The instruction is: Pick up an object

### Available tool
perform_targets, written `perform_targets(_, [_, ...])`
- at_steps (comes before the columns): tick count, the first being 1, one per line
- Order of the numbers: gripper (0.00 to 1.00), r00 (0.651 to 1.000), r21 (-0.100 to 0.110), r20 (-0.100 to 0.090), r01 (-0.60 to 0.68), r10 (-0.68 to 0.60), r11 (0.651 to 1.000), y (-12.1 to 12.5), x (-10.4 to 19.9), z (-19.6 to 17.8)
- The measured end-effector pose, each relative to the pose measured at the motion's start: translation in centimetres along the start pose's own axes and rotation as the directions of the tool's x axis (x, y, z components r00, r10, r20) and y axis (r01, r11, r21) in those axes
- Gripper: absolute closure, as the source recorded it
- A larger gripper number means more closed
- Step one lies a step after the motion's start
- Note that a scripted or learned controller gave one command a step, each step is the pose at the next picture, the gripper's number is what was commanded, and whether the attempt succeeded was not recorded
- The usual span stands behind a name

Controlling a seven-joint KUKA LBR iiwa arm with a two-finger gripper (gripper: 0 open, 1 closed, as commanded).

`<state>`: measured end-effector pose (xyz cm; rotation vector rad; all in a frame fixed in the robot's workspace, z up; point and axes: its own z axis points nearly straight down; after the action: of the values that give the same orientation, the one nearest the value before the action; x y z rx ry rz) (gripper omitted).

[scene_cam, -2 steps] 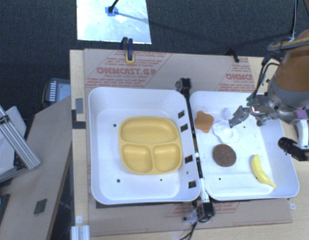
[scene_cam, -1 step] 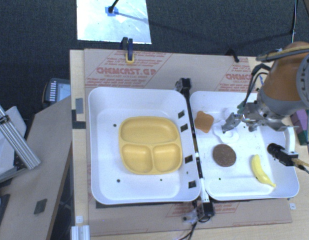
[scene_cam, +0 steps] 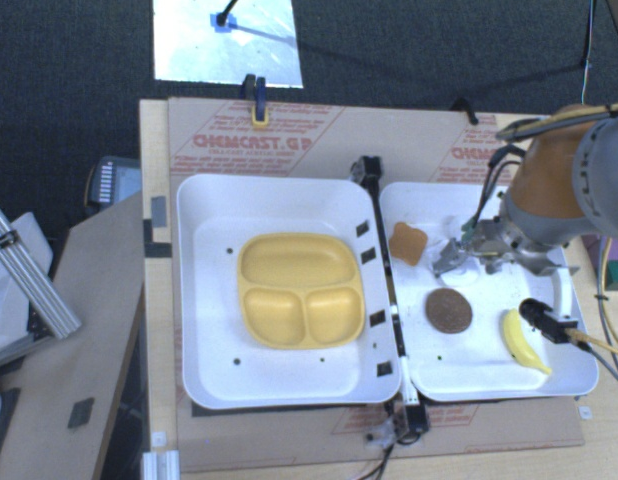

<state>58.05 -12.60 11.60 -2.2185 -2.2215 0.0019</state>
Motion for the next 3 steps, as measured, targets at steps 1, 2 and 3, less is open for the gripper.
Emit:
perform_targets(1, [1.0,1.0,-0.005,0.002,0.0,0.0,1.0,0.1,-0.1,-1.3])
perform_targets(2, [1.0,1.0,-0.009,0.002,0.001,-0.001,1.0,0.2,-0.6,-7.7])
perform_targets(3, [1.0,1.0,-0.008,0.002,0.003,-0.003,1.0,0.4,-0.6,-11.3])
